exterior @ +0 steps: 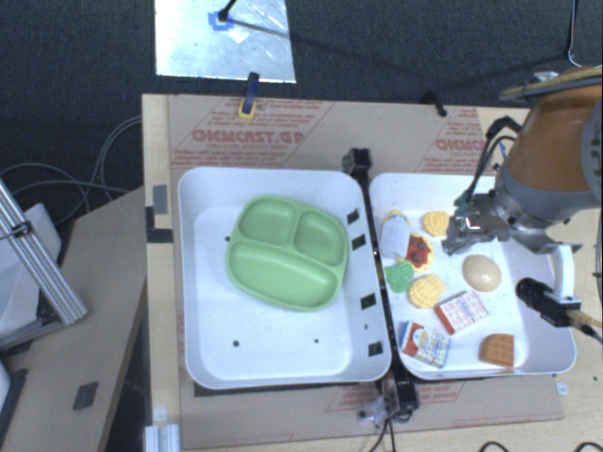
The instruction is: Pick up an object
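Camera view from above, at a slant: two shallow white bins are seen side by side on a brown board-covered surface [283, 130]. In the left bin [207, 347] a green divided plate [287, 252] is laid. In the right bin [546, 356] small toy foods are scattered: a tan egg-shaped piece [481, 273], a yellow corn-like piece [426, 291], a red-and-white carton [462, 311], a blue-and-red packet [426, 344], a brown waffle-like piece [497, 349], a yellow round piece [435, 222] and a red piece [418, 250]. The end effector [468, 231] is seen low over the right bin, just above the egg-shaped piece and near the yellow round piece; nothing is seen held, and whether it is wide or narrow cannot be told. From here, a miss is judged likely: the items are crowded, so a neighbour could be nudged, or the smooth egg could be squeezed out sideways. On the board, red print is read as "CHEMCAST GP", upside down. Package writing is too small to be read.
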Motion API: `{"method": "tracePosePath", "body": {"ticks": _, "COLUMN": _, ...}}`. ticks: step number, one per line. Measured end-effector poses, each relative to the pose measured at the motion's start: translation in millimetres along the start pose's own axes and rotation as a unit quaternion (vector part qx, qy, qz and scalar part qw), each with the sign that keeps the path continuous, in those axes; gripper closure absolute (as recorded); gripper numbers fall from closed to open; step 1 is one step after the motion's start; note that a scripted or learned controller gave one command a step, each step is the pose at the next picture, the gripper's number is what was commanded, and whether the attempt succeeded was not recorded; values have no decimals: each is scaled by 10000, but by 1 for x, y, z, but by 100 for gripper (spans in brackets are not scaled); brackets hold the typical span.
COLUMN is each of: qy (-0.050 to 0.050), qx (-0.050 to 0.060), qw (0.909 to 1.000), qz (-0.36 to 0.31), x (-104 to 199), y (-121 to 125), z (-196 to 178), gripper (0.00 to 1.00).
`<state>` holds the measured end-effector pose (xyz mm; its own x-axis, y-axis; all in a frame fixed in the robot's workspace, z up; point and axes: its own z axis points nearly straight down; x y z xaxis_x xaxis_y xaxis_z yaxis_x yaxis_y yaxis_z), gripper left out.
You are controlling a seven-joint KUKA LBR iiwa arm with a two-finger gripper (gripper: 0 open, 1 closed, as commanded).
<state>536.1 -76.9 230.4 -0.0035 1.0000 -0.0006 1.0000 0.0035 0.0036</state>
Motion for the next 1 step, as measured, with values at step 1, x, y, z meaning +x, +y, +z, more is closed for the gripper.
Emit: {"method": "tracePosePath", "body": {"ticks": 1, "qy": 2, "qx": 13, "qw": 10000, "qz": 14, "x": -1, "y": -13, "z": -3, "gripper": 100}}
